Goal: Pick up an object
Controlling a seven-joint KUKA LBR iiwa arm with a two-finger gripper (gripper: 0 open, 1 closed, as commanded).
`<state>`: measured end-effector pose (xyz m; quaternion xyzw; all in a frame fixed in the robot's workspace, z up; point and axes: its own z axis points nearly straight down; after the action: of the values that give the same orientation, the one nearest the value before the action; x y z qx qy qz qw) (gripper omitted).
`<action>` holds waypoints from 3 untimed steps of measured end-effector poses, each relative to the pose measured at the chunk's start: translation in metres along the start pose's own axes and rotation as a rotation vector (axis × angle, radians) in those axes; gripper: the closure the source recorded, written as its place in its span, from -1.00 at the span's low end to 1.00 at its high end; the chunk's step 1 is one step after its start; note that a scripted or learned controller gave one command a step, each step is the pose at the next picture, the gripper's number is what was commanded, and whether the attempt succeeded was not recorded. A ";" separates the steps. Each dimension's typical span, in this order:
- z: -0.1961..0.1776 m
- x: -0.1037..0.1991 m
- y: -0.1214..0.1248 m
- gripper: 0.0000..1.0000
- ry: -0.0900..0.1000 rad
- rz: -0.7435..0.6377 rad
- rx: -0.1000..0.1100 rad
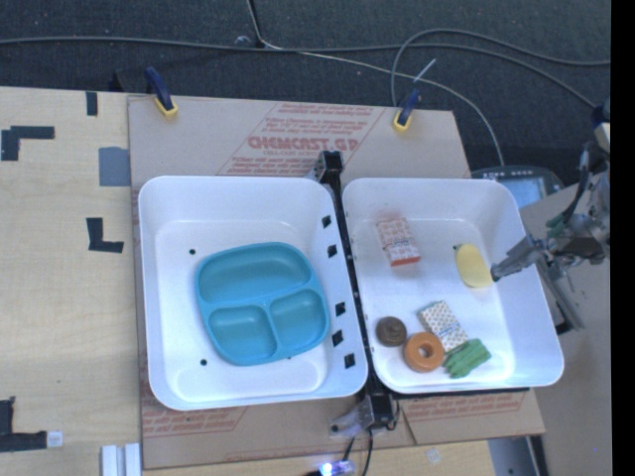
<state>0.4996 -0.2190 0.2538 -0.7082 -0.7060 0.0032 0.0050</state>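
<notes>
Two white bins sit side by side on a cardboard sheet [298,132], which two clamps [161,92] hold to the bench at its far edge.

Left bin [159,296]: holds a blue tray [262,300] with three compartments, lying flat and slightly turned, near the bin's middle.

Right bin [536,350]: holds six small things. A red-and-white packet [396,240] lies toward the far side, left of centre. A yellow object [473,265], perhaps a toy lemon, lies near the right wall. In the near part, a brown ring [391,330] lies just left of an orange ring [425,351]; the two are close but whether they touch cannot be told. A patterned packet [442,323] lies just above and to the right of the orange ring, and a green object [465,357] lies just to that ring's right, at the packet's near end.

Arm: it enters from the right, over the right bin's right wall. The gripper [499,270] points left and down, its tip just beside the yellow object's right side. At this size the view is too blurred to tell whether the claw is released or clenched, or whether it touches the yellow object. Nothing is seen grasped.

Cables [446,77] run across the dark floor beyond the bench.
</notes>
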 end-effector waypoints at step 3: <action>0.104 -0.003 0.001 -1.00 -0.001 -0.004 -0.005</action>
<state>0.4991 -0.2217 0.1497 -0.7069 -0.7073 0.0018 0.0031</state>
